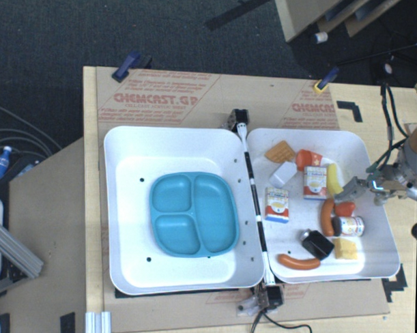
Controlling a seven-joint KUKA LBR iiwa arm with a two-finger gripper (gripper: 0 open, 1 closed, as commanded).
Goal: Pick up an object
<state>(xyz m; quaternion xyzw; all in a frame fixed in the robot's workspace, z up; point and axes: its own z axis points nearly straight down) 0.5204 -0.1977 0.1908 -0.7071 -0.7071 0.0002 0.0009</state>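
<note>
The right bin (376, 265) holds several toy foods. Among them are a waffle cracker (281, 152), a white block (285, 173), a juice box (315, 182), a yellow banana (334, 179) and a small carton (277, 204). There are also an orange sausage (327, 216), a can (351, 227), a black object (318, 244), a cheese wedge (346, 249) and a hot dog (299, 262). My gripper (363, 185) reaches in over the bin's right rim, just right of the banana and above a red piece (345, 208). I see nothing held in it.
The left bin (127, 153) holds a blue divided plate (193, 214). A black hinge strip (254, 198) runs between the bins. Blue and yellow clamps (126, 66) sit at the board's back edge. Cables (391, 121) hang by the arm.
</note>
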